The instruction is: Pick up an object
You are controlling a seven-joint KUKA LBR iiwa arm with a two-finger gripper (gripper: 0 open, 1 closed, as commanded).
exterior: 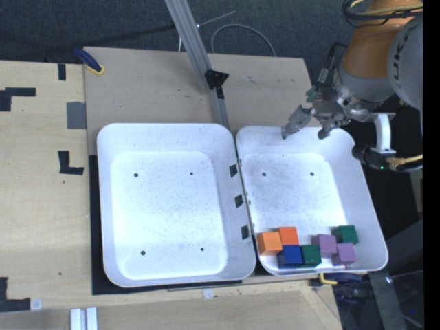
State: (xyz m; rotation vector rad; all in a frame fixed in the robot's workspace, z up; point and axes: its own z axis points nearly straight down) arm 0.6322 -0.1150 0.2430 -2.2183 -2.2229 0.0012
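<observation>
The gripper [305, 128] hangs over the far rim of the right bin [357, 184], its two fingers spread apart with nothing between them — one fingertip points toward the bin's far left corner, the other sits nearer the far right. Above it the grey wrist rises into the arm's orange band [375, 36] at the upper right of the view.

All the blocks lie well away from the gripper, bunched along the right bin's near edge. There are seven: two orange blocks [278, 240] touching at the left of the cluster, one blue block [292, 255] just in front of them, two green blocks — one [311, 254] beside the blue, the other [346, 234] at the far right — and two purple blocks [335, 247] between the greens.

The left bin [110, 184] lies side by side with the right one, two bins in all, on the tan bench [137, 81]. A slanted metal rail [192, 40] crosses the bench behind them.
</observation>
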